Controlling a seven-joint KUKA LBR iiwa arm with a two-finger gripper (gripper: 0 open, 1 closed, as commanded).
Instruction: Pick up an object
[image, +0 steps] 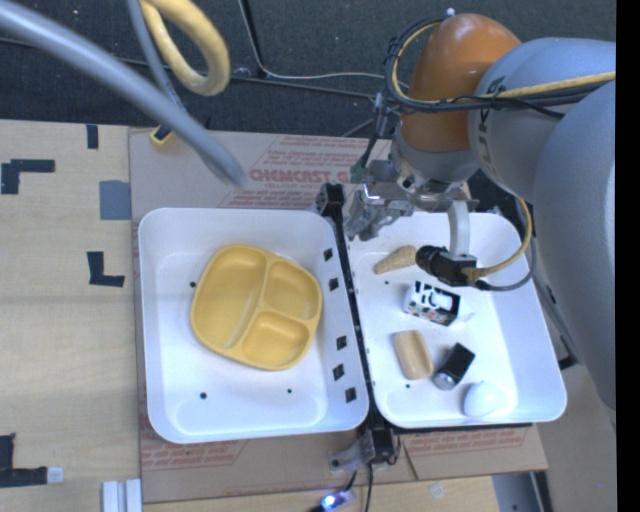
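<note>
Two white bins (160, 330) sit side by side on the tabletop (60, 300). Small candidates lie in the right one, including a tan roll (411, 354), while the tool (370, 212) hovers at its far corner; its grip cannot be told.

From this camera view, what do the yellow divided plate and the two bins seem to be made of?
The yellow divided plate looks like moulded plastic with a matte finish: even colour, soft rounded compartment edges, no sharp glare. The left bin and right bin look like thin, smooth white plastic with rounded rims and a slight sheen; this cannot be confirmed.
</note>
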